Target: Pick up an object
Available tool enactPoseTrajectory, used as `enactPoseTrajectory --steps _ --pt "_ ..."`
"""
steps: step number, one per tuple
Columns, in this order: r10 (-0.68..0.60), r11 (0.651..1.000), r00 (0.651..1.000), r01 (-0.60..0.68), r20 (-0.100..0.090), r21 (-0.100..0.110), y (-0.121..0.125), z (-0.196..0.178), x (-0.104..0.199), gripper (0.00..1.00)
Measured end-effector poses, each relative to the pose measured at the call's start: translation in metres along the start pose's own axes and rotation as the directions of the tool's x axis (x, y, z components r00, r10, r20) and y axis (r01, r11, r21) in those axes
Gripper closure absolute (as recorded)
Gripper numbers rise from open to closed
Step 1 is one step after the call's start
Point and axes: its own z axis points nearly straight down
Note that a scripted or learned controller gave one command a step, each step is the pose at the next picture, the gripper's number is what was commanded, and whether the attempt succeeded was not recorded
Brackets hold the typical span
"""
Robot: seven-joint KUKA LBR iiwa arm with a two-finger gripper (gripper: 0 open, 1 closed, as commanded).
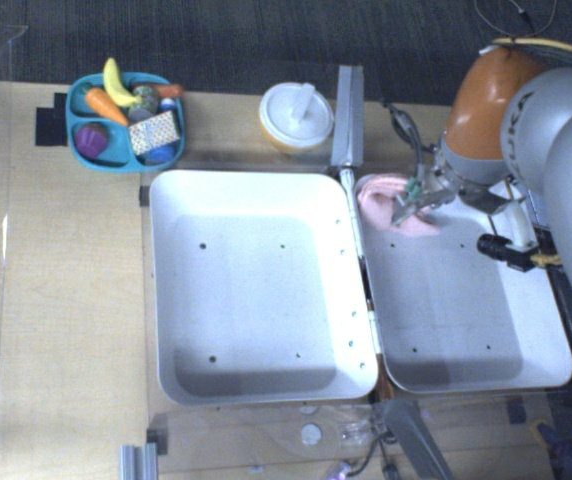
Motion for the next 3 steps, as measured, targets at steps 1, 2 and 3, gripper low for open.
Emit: enactPoseTrajectory --steps 1,2,3 --pt "-0.256 0.967 0.967 0.256 -0.005 0.002 0.016 -0.084 0.020 1.00" --pt "-0.001 1.000 1.000 0.002 -0.004 0.006 0.001 -0.107 -0.007 1.00" --pt "-0.180 0.984 0.984 0.180 -0.002 0.000 0.020 -0.208 0.023 1.00"
